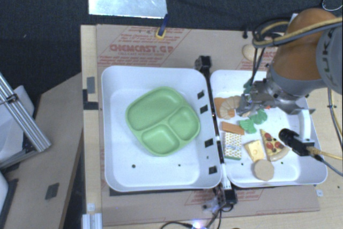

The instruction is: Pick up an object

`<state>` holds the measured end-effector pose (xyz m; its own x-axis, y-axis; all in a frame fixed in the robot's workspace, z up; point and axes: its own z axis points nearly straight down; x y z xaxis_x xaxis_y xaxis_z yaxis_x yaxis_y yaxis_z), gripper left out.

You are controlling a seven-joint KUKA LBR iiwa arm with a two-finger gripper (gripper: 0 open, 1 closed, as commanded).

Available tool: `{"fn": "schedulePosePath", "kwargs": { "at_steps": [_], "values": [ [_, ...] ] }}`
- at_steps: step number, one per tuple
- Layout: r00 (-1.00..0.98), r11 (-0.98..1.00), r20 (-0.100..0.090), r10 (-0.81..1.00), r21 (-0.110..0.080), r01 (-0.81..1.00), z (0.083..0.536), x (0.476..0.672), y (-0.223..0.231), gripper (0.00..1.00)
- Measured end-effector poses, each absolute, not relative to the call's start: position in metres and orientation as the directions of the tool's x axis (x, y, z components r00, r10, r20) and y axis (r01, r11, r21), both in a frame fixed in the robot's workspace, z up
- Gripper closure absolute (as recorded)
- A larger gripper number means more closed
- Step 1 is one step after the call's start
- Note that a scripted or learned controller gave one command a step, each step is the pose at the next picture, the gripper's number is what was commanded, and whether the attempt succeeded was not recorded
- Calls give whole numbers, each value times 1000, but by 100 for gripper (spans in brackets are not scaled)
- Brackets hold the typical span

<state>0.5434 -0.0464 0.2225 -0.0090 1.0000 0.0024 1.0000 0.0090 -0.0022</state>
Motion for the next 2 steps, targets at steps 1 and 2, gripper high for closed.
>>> {"fn": "schedulePosePath", "kwargs": {
  "at_steps": [1, 2],
  "values": [
    [-7, 7, 1, 1000, -2, 1000, 214, 513, -27, 100],
    [-7, 7, 0, 1000, 3, 1000, 234, 519, -25, 100]
  ]
}}
